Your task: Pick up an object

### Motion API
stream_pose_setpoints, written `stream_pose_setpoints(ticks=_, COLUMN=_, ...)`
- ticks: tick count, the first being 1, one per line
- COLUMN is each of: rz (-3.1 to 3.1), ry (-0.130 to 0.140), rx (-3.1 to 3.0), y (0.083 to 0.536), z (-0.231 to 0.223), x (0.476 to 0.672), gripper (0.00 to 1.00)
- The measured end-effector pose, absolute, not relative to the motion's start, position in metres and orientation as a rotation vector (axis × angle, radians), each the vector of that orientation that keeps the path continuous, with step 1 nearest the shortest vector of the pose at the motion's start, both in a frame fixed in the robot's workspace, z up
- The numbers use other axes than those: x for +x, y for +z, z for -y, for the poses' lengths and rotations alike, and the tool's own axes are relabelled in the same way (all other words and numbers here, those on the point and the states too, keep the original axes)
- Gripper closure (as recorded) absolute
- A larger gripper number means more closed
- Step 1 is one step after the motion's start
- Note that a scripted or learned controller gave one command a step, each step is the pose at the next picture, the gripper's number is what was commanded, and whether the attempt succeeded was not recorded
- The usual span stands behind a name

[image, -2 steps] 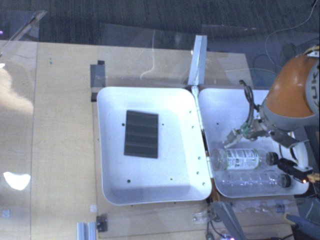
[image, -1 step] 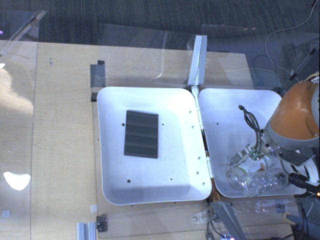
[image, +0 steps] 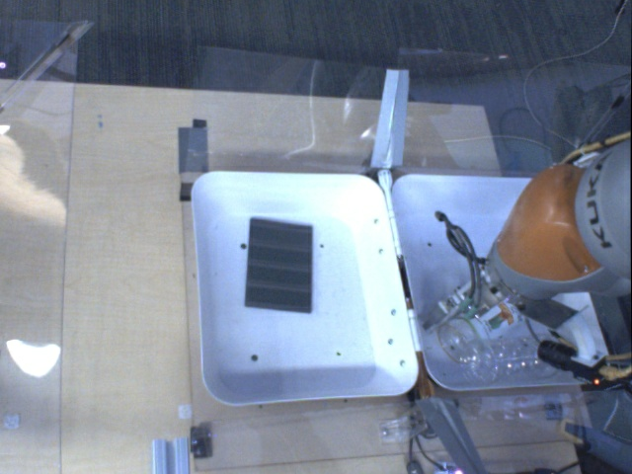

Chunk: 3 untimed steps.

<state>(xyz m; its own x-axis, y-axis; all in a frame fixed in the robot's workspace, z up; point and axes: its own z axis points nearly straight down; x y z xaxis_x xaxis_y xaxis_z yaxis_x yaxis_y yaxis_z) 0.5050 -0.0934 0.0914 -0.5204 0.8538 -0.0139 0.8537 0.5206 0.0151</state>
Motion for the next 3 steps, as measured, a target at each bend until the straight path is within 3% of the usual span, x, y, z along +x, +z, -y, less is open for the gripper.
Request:
stream_pose_setpoints(ticks=1, rz=-2.71, ry=0.019, rx=1.521, y=0.104, z=0.093, x=0.51, gripper=1.0)
stream_pose_setpoints(ticks=2, rz=-2.431, ry=0.006, rx=1.981, y=0.185, z=0.038, x=0.533, gripper=1.0)
stream_pose_setpoints(ticks=3, rz=-2.385, ry=0.004, rx=2.039, y=0.196, z=0.046, x=0.52, gripper=1.0)
